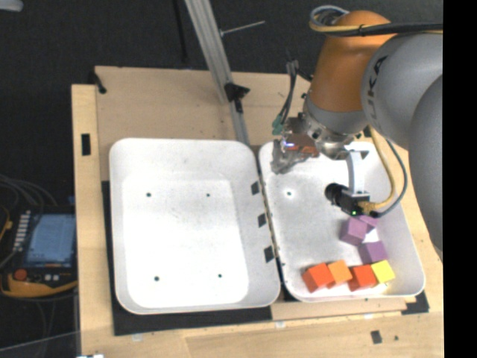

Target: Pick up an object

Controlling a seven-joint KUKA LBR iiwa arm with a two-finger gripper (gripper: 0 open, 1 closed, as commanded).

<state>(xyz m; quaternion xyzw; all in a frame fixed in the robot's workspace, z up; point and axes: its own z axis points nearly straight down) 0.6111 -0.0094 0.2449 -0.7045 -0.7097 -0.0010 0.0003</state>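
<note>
Pick not yet begun: tool (pixel 287 157), finger state indeterminable, is hovering at the bin's far end, small coloured plastic blocks (pixel 350 263) lying well apart.

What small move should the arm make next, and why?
Probably swing the gripper toward the camera, over the blocks. It hangs at the far end of the right bin, while the purple block and orange block lie at the near end.
</note>
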